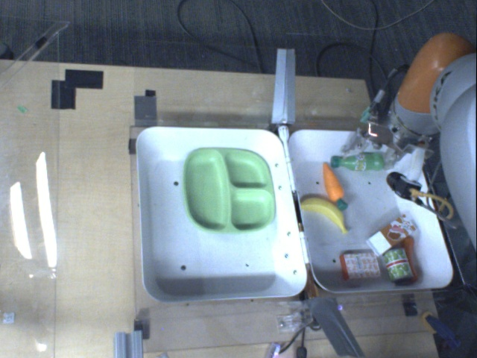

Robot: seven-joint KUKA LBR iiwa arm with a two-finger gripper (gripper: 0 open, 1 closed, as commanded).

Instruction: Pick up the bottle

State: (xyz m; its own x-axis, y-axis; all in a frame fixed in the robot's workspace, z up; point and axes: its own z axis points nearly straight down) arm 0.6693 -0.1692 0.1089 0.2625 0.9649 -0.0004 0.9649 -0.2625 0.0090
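Camera view: bottle [359,162] lies flat, long axis left-right, cap seemingly left.

No legible text, labels seemingly too blurred

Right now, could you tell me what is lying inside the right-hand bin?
The right bin holds a green bottle, a carrot, a banana, a can and a few small packages. The gripper hangs above the bottle, so what lies beneath the arm is hidden.
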